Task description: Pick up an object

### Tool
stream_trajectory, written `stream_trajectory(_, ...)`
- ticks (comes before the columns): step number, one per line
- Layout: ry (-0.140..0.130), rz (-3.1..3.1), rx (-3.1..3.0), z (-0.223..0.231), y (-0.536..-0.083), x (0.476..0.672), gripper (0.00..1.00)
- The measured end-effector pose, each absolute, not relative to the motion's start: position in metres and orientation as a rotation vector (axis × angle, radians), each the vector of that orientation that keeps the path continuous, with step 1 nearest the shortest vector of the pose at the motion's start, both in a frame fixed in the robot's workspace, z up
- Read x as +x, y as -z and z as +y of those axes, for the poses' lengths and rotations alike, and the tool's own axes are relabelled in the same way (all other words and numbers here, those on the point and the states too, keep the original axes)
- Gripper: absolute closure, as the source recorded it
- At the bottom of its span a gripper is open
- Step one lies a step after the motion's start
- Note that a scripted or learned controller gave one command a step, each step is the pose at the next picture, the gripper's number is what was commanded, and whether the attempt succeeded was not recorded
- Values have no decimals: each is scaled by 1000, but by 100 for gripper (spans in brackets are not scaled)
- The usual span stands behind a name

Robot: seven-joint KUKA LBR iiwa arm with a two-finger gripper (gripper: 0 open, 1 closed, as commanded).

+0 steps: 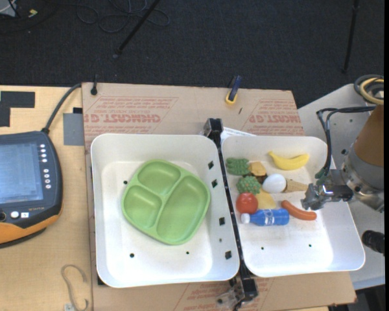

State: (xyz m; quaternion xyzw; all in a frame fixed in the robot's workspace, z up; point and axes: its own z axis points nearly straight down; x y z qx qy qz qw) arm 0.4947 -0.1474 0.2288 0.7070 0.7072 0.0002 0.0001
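The right bin [311, 254] holds a cluster of toy food: a yellow banana [289, 160], a red tomato [247, 203], a blue bottle [268, 218], a red-orange sausage [299, 211], a white egg [274, 183], and green leafy pieces [237, 166]. My gripper [314, 197] hangs over the bin's right side, just above the sausage's right end and to the right of a tan piece [295, 186]. Nothing shows between its fingers.
The left bin [110, 251] carries a green divided plate [166, 200]. A black divider with clips [225, 199] runs between the bins. A teach pendant [19, 180] lies at the far left on the bench. The arm's orange band [371, 138] is at the right edge.
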Motion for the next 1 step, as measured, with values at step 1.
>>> stream_trajectory(1,-2,2225,2218,-127,-237,546,100)
